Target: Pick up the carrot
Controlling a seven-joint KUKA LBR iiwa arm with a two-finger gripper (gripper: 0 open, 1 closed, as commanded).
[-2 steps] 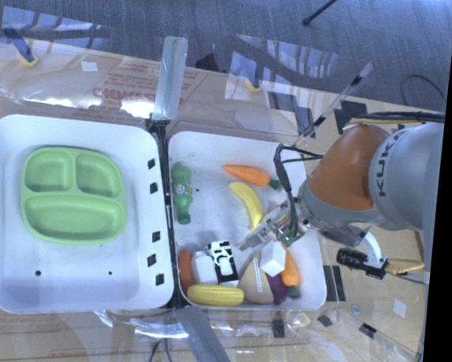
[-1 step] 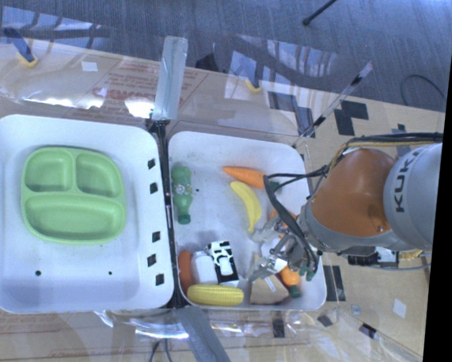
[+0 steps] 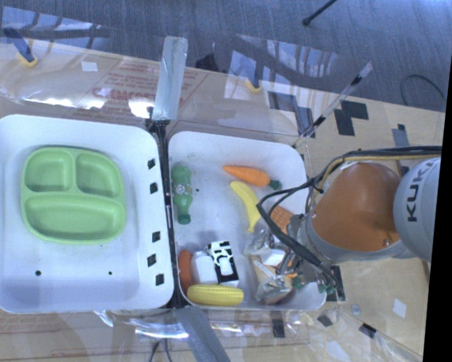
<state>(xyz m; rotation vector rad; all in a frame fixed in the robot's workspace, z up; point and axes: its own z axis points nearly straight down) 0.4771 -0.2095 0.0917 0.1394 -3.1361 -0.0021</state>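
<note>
While the gripper (image 3: 274,275) sits low in the right bin (image 3: 213,147), I can't tell its jaw state (cables obscure it); carrot (image 3: 246,174) lies near the far wall, apart.

Matt green plate (image 3: 72,193) — smooth plastic

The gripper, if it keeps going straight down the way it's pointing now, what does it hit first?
Probably the floor of the right bin near its lower right corner, under the gripper. The carrot lies well off that line. Depth is hard to judge.
</note>
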